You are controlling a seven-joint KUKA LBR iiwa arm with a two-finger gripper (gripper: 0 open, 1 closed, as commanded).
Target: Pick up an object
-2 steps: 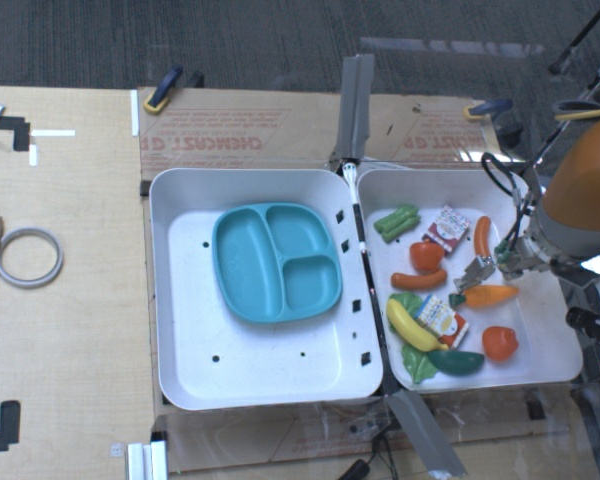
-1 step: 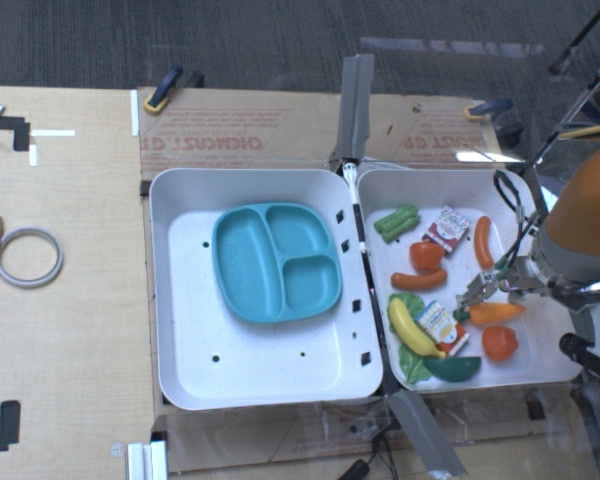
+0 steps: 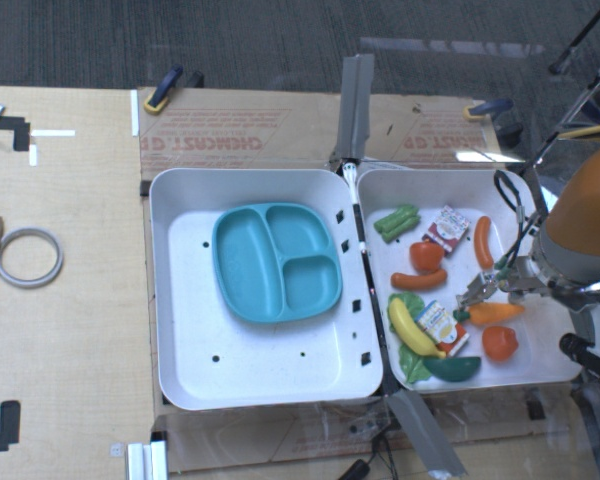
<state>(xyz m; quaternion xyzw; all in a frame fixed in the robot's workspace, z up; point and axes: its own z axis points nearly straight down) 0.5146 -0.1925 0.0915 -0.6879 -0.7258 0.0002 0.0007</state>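
The end effector (image 3: 477,292) sits low in the right bin (image 3: 540,183), its tips apart and closed on nothing, just beside the carrot (image 3: 497,312). The carrot lies between a tomato (image 3: 499,342) and a sausage (image 3: 418,280) (both near). It is likely light, stiff, smooth plastic; grip across its thick middle with 2 fingers, since tapered ends may slip.

Even, bright overhead light fills the scene, with soft shadows only. The white walls of the left bin (image 3: 165,298) are near overexposed, and the teal divided plate (image 3: 277,261) shows mild sheen. Faint reflections streak the dark floor (image 3: 280,18) at the top. Focus is moderately soft throughout, and small toy foods lack fine detail.
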